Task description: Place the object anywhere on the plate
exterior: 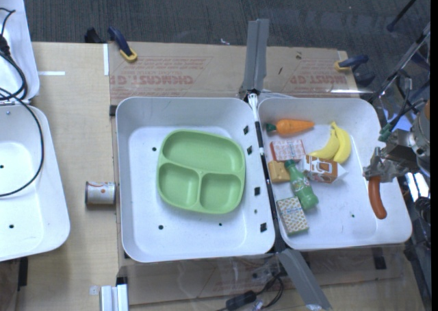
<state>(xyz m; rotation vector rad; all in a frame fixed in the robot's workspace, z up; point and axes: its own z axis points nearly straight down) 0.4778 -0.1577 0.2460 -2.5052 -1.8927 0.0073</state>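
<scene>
Down at the front edge, the grey strut (301, 282) poking out between the two bins is about the closest thing to the lens, and it's not really part of the action. The action is at the gripper (384, 166), which is over the far right side of the right bin (356, 240). I honestly can't tell if it's open or closed, the business end is just a dark clump from this angle. Right below it in the picture is a red sausage (377, 203), lying lengthwise close to the bin's right wall, with its upper end touching or tucked under the gripper. My guess is that's the object to move, since the arm is parked right on top of it, but I wouldn't say it's being held. Going outward, the banana (337, 145) and a small carton (321, 168) are just to the left. Further left a green bottle (301, 186), a carrot (294, 126) and a yellowish box (292, 216) are bunched against the divider. That leaves the sausage off on its own, which probably makes it the easy pick. The green plate (202, 169) with three compartments sits in the middle of the left bin (137, 220), well apart from the sausage, so the whole carry across the divider looks to be ahead.
</scene>
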